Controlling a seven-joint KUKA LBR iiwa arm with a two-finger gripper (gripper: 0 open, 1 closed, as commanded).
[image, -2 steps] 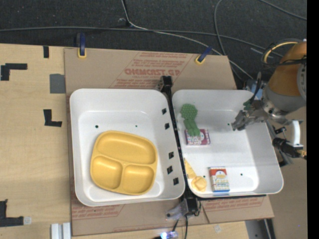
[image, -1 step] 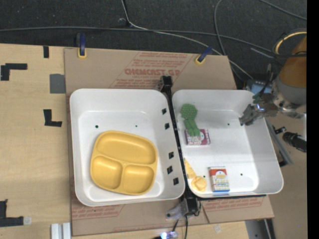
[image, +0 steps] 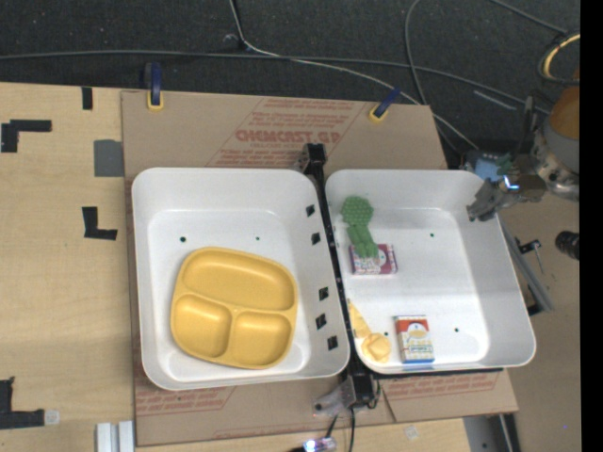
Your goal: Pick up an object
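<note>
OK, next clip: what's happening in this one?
A robot arm is set to pick something out of two white bins, but it holds nothing yet. Its tool sits at the far right rim of the right bin, above the edge rather than over any item. That bin holds a green brush lying against a small pink packet, a small red and white box, and a yellow piece near the divider. The left bin holds a yellow divided plate, untouched.

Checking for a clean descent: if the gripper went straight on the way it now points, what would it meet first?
The gripper points down-left over the right bin's rim. It would probably meet the rim or bare floor just inside; depth is unclear.
</note>
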